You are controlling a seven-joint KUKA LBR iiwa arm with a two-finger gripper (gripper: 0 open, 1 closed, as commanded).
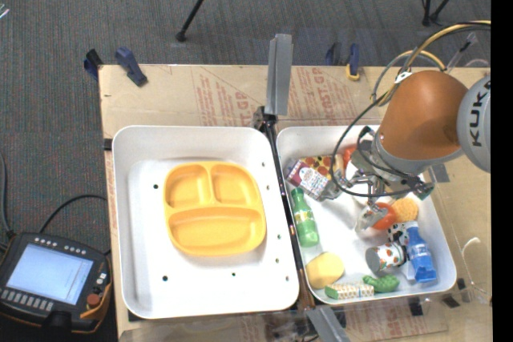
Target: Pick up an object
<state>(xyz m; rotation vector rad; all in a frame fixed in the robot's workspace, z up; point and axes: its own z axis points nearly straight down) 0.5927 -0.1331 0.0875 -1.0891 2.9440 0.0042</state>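
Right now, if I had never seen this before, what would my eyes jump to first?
Probably the bright yellow divided plate, lying alone in the left bin. Next comes the arm's big orange band, hanging over the right bin, which is crowded with small toys such as a green bottle, a yellow lemon-like lump and a blue bottle.

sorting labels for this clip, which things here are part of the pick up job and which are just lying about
Part of the job:
- two-finger gripper over the right white bin
- orange round toy beside the gripper
- green plastic bottle
- yellow lemon-shaped toy
- blue plastic bottle

Just lying about:
- yellow divided plastic tray in the left white bin
- grey teach pendant on the floor
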